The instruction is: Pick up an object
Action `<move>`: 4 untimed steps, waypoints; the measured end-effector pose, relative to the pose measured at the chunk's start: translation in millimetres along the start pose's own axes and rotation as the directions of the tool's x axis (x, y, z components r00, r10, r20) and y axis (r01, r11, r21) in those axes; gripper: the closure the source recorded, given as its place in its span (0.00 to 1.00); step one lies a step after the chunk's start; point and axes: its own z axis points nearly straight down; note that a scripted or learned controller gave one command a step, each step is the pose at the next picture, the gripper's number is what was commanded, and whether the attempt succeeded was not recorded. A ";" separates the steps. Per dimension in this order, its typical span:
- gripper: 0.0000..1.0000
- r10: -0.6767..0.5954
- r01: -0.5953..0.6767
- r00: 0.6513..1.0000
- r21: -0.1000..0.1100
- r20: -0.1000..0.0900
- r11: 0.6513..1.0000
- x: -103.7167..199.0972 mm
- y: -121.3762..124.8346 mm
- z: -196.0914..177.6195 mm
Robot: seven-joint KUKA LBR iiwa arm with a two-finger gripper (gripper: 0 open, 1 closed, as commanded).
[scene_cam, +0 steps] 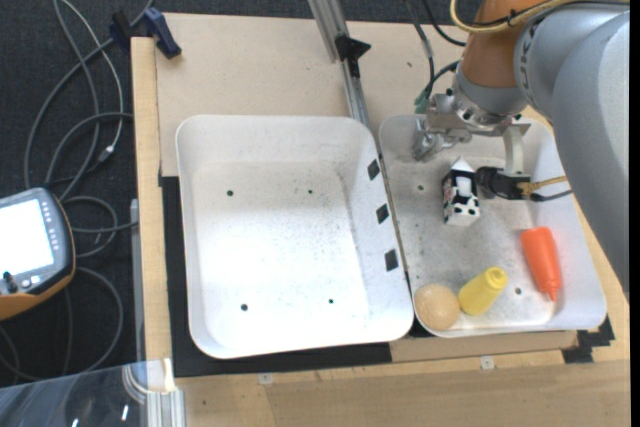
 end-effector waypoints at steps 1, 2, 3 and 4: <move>1.00 0.000 0.000 1.000 -0.008 0.001 1.000 3.1 -3.9 -63.3; 1.00 0.002 -0.002 1.000 -0.008 0.002 1.000 -5.8 -0.4 -114.5; 1.00 0.000 0.000 1.000 -0.006 0.002 1.000 -5.3 0.9 -150.6; 1.00 -0.002 0.002 1.000 0.006 -0.001 1.000 38.4 -34.8 -139.7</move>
